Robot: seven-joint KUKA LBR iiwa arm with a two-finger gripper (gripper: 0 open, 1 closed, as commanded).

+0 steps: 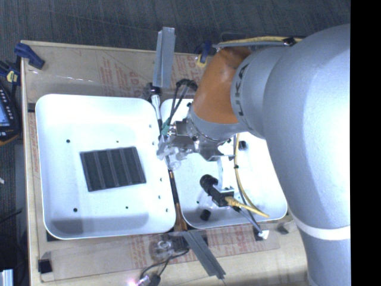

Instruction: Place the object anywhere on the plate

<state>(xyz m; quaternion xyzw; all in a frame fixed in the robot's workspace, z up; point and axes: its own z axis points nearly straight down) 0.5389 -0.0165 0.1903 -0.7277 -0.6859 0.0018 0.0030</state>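
Looking down from the camera view, you find the gripper (171, 149) over the rim between the bins; whether it is apart or together, you cannot tell. The dark ribbed plate (113, 168) lies in the left bin (53, 118). A small black object (204, 215) sits in the right bin (268, 189).

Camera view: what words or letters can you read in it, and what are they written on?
"UK": big dark letters running sideways on the grey arm, beside the orange band; the rest of the word curves away.
Red print on the bench, above and below the bins: too faint and blurred to read.
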